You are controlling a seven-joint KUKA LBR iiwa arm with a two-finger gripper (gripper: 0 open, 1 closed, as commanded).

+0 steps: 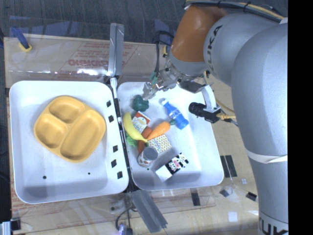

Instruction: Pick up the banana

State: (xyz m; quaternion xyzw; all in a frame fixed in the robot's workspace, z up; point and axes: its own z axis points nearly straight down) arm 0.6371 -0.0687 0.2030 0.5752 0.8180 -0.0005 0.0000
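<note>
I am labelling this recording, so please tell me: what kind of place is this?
Probably a robotics lab bench: a grey arm reaches over two white bins, a yellow divided plate and toy foods like a banana.

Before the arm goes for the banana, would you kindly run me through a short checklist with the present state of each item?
1. Banana in view in the right bin, near its left wall: ok.
2. Pincer over the banana: not ok; it sits above it in the view, by the green toy.
3. Banana free of clutter: not ok; a small carton and carrot crowd its right side.
4. Pincer holding nothing: cannot tell.
5. Yellow tray out of the way in the left bin: ok.
</note>
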